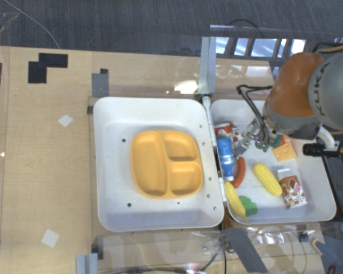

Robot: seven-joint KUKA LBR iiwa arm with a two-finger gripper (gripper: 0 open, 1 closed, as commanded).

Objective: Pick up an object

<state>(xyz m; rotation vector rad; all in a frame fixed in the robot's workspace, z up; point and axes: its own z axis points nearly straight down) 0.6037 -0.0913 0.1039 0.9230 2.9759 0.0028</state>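
Over the right bin point(326, 210), the gripper point(244, 143) hangs low beside the blue bottle point(224, 153), its grasp impossible to judge, so nothing looks lifted yet.

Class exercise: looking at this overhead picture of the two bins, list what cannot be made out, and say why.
- Gripper fingers: too small and blurred in the camera view.
- Part of the right bin: hidden under the arm.
- Print on the small carton: too small to read.
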